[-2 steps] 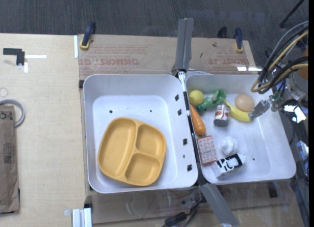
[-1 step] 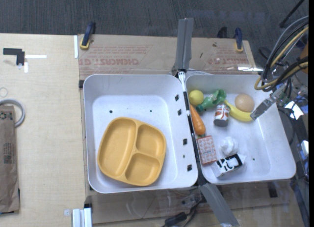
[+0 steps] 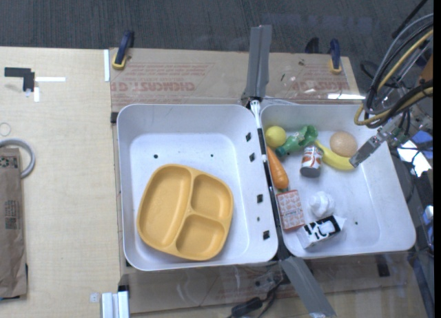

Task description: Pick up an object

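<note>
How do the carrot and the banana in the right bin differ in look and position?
The carrot is orange and straight, while the banana is yellow and curved. The carrot lies along the bin's left wall, pointing toward the near side; the banana lies farther right, under the brown egg-like ball, close to the gripper. The carrot touches the small printed box; the banana lies beside the can. Both are long toy foods lying flat.

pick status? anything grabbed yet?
Done: nothing lifted; the banana, egg and can all lie in the right bin. In hand: the gripper sits low by the banana's end, nothing visibly held. Left: the grasp and lift.
</note>
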`<state>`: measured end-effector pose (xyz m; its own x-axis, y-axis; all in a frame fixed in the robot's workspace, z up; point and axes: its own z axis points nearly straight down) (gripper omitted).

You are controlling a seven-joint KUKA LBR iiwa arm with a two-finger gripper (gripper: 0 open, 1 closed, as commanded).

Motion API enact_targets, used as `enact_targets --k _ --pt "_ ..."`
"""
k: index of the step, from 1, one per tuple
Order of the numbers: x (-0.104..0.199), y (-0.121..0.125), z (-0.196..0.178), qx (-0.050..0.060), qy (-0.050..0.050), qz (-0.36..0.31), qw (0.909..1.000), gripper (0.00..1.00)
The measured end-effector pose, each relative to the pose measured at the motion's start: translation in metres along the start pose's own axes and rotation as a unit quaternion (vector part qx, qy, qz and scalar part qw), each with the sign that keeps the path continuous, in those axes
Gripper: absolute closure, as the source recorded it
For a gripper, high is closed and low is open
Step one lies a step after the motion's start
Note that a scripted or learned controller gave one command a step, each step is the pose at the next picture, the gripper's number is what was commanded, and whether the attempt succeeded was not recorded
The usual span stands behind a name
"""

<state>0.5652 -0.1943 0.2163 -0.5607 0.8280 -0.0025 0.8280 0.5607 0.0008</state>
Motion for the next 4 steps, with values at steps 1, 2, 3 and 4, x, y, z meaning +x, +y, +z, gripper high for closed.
enact_targets --k 1,2,3,4 --pt "-0.038 0.006 0.031 0.000 0.000 -0.091 0.9958 0.00" --pt "-0.027 -0.012 0.033 0.000 0.000 -0.039 0.9992 0.00" --pt "-0.043 0.015 0.124 0.000 -0.001 -0.150 0.9887 0.00" --pt "-0.020 -0.018 0.124 0.000 0.000 -0.074 0.9973 0.00"
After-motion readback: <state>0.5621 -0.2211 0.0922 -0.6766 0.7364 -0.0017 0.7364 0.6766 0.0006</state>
